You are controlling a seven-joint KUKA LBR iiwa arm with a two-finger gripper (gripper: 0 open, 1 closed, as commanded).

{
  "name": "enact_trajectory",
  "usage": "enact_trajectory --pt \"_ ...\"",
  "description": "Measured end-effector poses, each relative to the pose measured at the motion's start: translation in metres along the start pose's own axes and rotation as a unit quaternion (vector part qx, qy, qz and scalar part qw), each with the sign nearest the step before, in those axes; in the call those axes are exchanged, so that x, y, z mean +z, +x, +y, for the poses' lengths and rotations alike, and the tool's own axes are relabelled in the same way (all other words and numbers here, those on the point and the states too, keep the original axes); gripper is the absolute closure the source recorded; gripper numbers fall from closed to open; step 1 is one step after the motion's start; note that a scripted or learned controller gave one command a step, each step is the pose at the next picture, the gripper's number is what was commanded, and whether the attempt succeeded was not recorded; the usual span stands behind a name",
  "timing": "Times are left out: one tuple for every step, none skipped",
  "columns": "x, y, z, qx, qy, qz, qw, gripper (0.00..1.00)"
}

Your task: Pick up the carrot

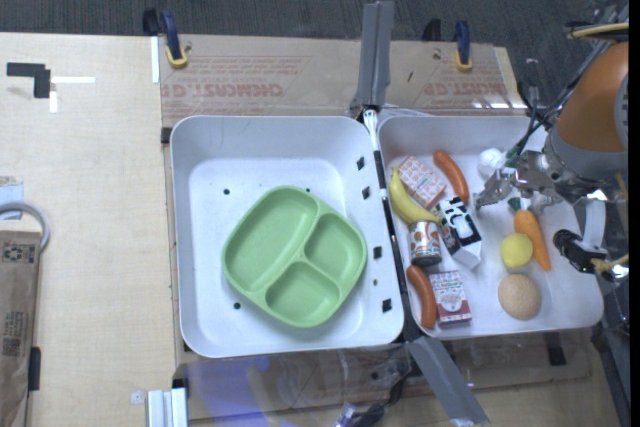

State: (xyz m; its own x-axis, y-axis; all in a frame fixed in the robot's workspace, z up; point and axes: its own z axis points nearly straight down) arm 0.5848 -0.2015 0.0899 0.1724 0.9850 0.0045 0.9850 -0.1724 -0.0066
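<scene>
Single overhead camera, slanted, probably mid-range, both bins (pixel 190 245) framed.

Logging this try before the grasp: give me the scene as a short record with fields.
target: carrot, lying in the right bin, near its right side
gripper: just above the carrot's upper end
grasp: carrot not seen between the fingers
carrot neighbours: lemon to its left, egg below
other right-bin items: banana, can, two sausages
left bin: holds a green plate
</scene>
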Motion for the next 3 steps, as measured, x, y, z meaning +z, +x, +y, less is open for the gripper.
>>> enact_trajectory --pt "0.0 0.006 0.03 0.146 0.001 0.004 0.9893 0.0" --pt "-0.001 -0.002 -0.024 0.25 0.0 0.002 0.9682 0.0" --pt "-0.009 -0.003 -0.025 0.251 0.0 0.0 0.9679 1.0"
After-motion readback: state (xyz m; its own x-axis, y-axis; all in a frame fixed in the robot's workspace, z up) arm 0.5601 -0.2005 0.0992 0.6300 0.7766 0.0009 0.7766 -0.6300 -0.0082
